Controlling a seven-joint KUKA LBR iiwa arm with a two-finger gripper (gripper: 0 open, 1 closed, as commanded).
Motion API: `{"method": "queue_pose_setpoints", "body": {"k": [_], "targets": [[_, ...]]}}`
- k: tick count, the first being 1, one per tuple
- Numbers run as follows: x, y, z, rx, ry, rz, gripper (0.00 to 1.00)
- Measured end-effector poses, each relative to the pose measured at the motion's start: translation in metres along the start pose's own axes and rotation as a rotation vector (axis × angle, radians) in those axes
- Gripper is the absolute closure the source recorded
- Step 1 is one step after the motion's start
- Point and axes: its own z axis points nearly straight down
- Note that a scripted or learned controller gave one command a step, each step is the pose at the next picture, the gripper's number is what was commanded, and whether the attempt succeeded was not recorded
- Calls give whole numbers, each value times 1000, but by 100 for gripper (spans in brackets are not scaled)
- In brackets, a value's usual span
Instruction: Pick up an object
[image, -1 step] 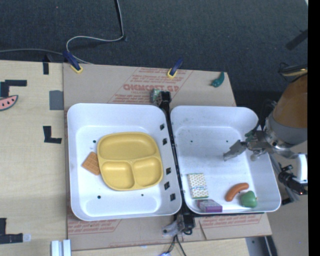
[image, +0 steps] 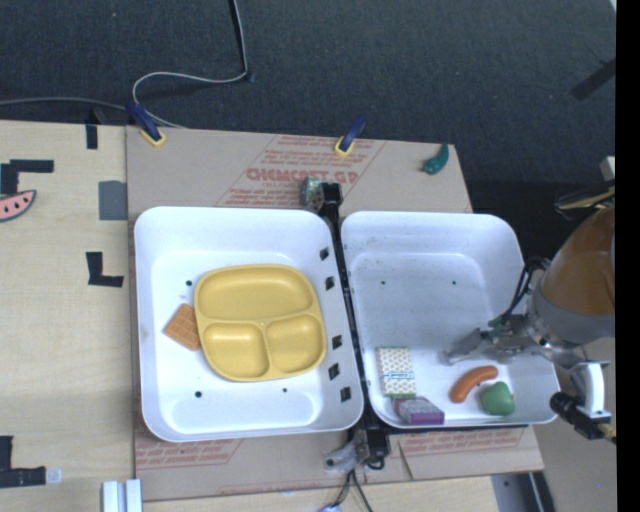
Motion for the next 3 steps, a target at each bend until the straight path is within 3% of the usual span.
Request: {"method": "queue_pose_setpoints", "body": {"k": [1, 2, 3], "targets": [[0, 0, -9, 1, 1, 0, 100], [0, 0, -9, 1, 1, 0, 0], [86, -2, 5, -5, -4, 3, 0]]}}
